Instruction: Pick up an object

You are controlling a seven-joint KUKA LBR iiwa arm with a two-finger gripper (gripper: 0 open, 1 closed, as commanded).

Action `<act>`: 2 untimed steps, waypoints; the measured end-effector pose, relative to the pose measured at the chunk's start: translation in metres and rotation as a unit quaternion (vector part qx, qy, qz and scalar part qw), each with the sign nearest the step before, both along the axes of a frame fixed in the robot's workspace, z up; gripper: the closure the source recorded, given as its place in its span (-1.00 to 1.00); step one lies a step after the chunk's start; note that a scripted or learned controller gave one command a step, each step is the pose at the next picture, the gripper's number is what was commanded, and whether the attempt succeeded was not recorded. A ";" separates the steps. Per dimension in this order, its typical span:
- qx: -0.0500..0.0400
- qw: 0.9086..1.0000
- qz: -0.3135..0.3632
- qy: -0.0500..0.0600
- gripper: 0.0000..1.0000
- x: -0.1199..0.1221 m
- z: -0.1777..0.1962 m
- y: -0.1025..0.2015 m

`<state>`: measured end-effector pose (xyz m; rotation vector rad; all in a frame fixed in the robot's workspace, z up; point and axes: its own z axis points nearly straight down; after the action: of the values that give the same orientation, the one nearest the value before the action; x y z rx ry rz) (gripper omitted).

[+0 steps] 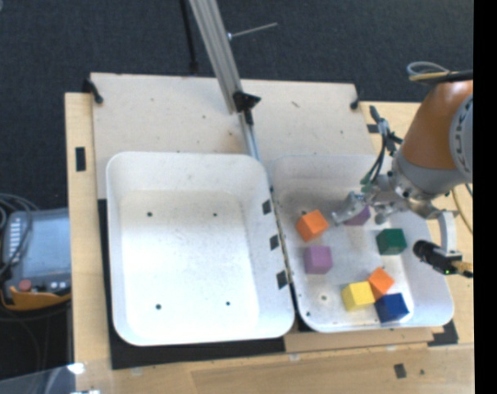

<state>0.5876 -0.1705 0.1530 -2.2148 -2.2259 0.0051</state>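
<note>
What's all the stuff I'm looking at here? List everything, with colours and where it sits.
Bins: 2, white; left bin, right bin, side by side on the bench.
Orange blocks: 2; one at the right bin's left side, one near its front.
Purple blocks: 2; one mid-bin, one right by the tool.
Green block: 1, right side of the right bin.
Yellow block: 1, front of the right bin.
Blue block: 1, front right, beside the yellow one.
Metal post: 1, silver, slanting behind the bins.
Grey device: 1, off the bench's left.
Arm: 1, grey with orange band, over the right bin.
Tool: 1, low over the right bin.
</note>
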 end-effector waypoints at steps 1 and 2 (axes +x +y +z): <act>0.000 1.000 -0.002 -0.003 -1.00 0.001 -0.032 -0.001; 0.001 1.000 -0.003 -0.004 1.00 0.001 -0.022 -0.001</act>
<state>0.5891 -0.1720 0.1308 -2.2242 -2.2222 -0.0056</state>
